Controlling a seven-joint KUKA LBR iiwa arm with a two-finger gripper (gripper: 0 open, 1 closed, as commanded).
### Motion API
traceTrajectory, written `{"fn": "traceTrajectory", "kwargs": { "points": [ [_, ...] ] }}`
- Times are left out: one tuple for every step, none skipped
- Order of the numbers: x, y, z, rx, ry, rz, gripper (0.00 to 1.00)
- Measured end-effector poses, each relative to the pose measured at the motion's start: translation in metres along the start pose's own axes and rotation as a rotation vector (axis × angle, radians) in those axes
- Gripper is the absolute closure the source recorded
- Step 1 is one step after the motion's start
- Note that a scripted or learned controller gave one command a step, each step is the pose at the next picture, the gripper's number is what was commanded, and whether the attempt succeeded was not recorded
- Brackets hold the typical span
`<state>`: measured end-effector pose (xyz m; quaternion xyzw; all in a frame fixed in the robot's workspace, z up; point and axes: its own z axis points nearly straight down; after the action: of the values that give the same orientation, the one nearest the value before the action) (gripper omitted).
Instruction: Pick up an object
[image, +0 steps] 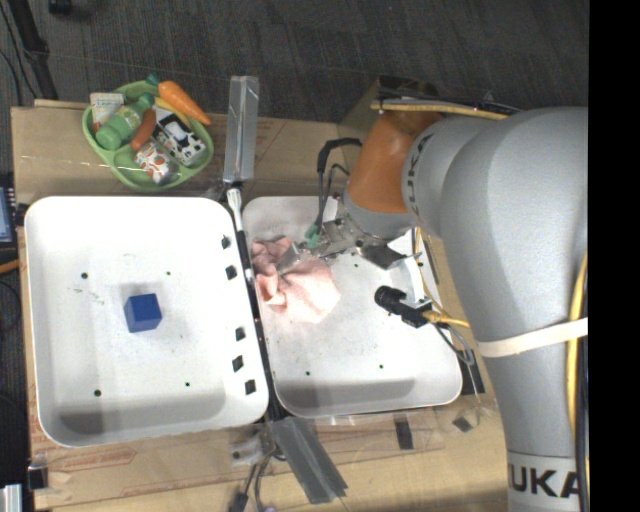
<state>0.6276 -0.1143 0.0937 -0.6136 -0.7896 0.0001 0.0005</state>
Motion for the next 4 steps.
{"fn": "traceTrajectory", "kwargs": {
  "points": [
    [-0.032, -0.02, 0.0, 0.001, 0.0, 0.027, 0.0],
    [0.009, -0.013, 0.001, 0.001, 0.001, -0.048, 0.0],
    [0.016, -0.005, -0.017, 0.0, -0.002, -0.268, 0.0],
    [0.018, -0.021, -0.001, -0.004, -0.002, -0.201, 0.0]
  ]
}}
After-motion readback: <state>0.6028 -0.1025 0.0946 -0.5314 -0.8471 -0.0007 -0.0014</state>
